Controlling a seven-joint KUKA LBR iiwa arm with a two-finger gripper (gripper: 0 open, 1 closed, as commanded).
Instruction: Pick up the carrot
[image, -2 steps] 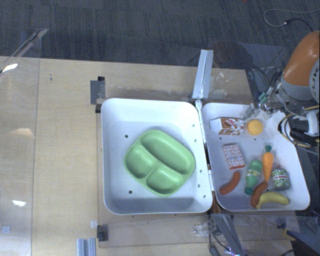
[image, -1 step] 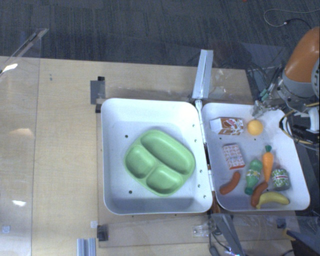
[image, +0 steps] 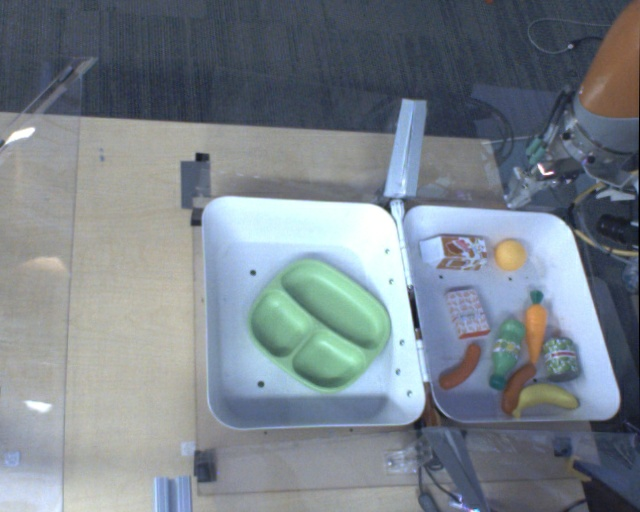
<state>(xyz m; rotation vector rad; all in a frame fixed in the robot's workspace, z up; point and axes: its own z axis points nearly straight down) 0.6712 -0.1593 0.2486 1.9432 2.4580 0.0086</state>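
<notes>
The carrot (image: 536, 332) is orange with a small green top. It lies lengthwise in the right part of the right bin (image: 590, 300), between a green bottle (image: 506, 352) and a green wrapped item (image: 561, 358). The arm's orange band and grey wrist are at the top right. The gripper (image: 527, 186) hangs just beyond the right bin's far edge, well away from the carrot and with nothing visibly in it.
The right bin also holds a small carton (image: 455, 251), a yellow ball (image: 511, 255), a pink packet (image: 466, 311), two sausages (image: 460, 367), and a banana (image: 545, 399) at the near edge. A green divided plate (image: 318, 322) lies in the left bin (image: 225, 300). Cables trail at the far right.
</notes>
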